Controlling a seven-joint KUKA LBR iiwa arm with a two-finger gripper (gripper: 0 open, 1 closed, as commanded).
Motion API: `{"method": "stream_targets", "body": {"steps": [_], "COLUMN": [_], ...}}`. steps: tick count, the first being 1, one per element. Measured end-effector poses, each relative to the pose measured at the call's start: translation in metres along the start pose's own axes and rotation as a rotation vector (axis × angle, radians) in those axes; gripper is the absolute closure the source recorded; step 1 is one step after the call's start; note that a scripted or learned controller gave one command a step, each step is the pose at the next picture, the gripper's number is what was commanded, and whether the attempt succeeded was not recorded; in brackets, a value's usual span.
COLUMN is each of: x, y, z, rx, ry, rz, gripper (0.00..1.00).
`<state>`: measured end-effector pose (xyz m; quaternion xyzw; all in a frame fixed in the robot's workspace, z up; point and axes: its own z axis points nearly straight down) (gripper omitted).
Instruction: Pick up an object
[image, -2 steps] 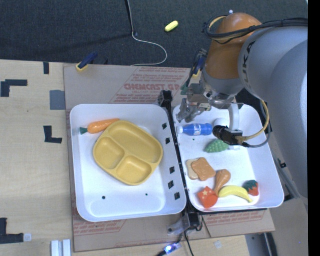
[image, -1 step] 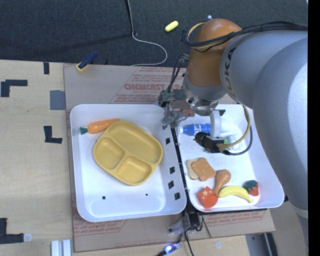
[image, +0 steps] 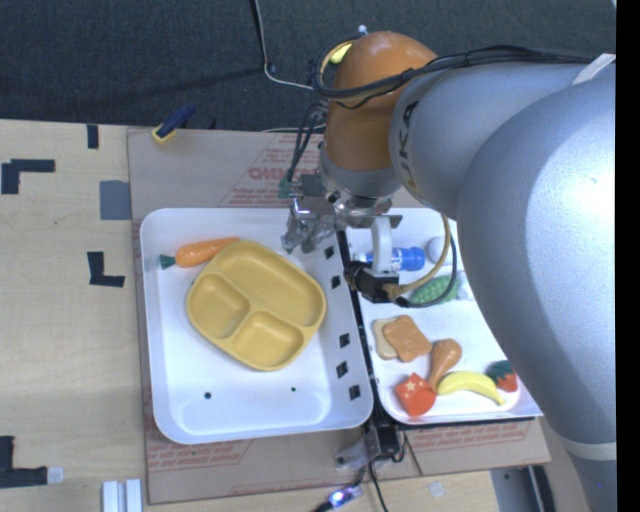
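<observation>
Robotics lab: taped cardboard bench (image: 200, 160), white bins (image: 160, 330), toy food (image: 470, 385).

Yellow divided tray (image: 256, 305) flat in left bin; carrot (image: 203, 252) touching its upper-left edge.

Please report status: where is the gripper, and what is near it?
Gripper above the divider between the bins, nothing seen held. Yellow tray and carrot in left bin. Blue bottle beside it.
</observation>
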<state>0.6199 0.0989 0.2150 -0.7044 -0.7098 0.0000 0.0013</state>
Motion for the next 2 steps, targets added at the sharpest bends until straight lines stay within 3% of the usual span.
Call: {"method": "stream_targets", "body": {"steps": [1,2], "x": [-0.008,-0.001], "y": [0.002,-0.015], "z": [-0.008,-0.010], "rx": [0.000,0.002], "ry": [-0.001,-0.002], "rz": [0.005,0.006], "gripper": [1.00,1.00]}}
